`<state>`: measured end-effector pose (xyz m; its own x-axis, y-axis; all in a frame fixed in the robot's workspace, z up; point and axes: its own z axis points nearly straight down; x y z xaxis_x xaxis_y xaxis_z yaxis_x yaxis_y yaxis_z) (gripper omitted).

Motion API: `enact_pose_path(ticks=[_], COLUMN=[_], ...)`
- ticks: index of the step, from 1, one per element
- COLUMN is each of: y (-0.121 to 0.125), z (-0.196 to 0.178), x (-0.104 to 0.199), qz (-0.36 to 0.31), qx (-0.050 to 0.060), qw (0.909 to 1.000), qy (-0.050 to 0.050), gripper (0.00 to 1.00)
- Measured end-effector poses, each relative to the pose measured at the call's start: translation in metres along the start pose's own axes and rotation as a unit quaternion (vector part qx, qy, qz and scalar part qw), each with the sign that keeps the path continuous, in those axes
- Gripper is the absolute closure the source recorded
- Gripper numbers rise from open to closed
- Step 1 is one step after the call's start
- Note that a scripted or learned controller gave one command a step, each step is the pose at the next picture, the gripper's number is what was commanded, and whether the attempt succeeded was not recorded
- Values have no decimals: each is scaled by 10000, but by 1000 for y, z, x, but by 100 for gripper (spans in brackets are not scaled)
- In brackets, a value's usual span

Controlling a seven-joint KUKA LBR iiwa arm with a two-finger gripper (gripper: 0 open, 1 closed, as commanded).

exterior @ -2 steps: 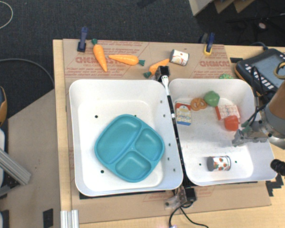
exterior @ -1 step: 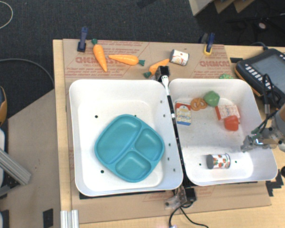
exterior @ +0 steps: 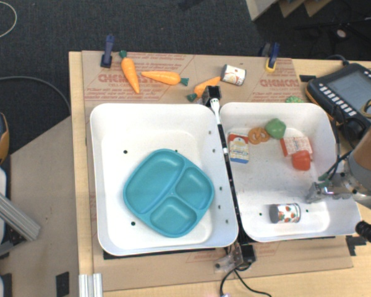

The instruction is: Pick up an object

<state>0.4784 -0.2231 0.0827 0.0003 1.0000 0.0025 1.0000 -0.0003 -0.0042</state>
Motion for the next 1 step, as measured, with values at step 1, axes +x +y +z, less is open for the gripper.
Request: enact_pose_path(ticks=[1], y=[0], z=[-2], x=[0], qz=[-1], qx=[-11], qw=[10000], qy=[2], gripper=[0])
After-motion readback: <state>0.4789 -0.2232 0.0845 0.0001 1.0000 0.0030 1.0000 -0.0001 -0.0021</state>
